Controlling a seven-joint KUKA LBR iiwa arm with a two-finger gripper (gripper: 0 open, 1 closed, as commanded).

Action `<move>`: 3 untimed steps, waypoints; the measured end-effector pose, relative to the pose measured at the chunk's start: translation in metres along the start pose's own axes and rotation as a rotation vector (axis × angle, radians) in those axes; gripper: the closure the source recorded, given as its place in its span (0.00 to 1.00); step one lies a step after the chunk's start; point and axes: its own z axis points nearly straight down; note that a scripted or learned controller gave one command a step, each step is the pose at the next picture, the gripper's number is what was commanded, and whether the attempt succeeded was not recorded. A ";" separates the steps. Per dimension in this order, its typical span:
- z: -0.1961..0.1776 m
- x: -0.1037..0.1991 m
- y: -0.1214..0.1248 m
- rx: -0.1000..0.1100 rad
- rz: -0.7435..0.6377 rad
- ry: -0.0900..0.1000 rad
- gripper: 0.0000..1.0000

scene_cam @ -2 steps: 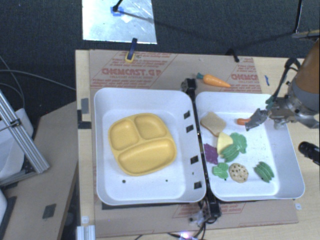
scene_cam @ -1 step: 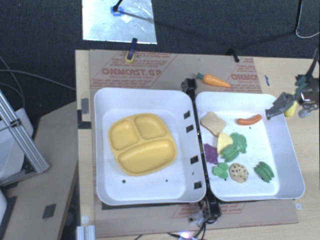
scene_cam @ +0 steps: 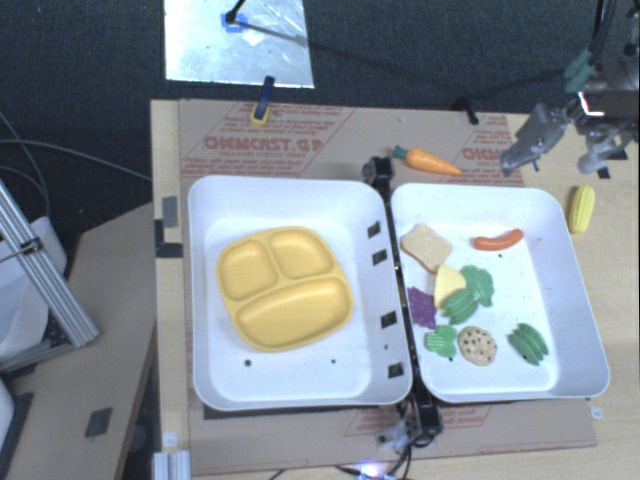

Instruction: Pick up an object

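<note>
In the right bin (scene_cam: 560, 268), sausage (scene_cam: 497, 239) lies left-right.

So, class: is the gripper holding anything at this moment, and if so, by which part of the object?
Nothing is held. The gripper hangs above the bench beyond the right bin's far rim, with nothing between its fingers; the carrot lies apart to its left.

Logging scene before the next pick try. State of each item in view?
yellow tray: upright in left bin, compartments bare
toast: flat in right bin
sausage: flat in right bin
cookie: flat in right bin
carrot: on the bench, outside the bins
corn: on the bench, outside the bins
gripper: above the bench beyond the right bin, holding nothing
</note>
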 end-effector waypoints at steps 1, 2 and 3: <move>0.010 0.111 0.001 0.019 0.001 0.000 0.00; 0.162 0.192 -0.002 0.034 0.005 -0.005 0.00; 0.410 0.186 -0.010 0.037 0.017 -0.009 0.00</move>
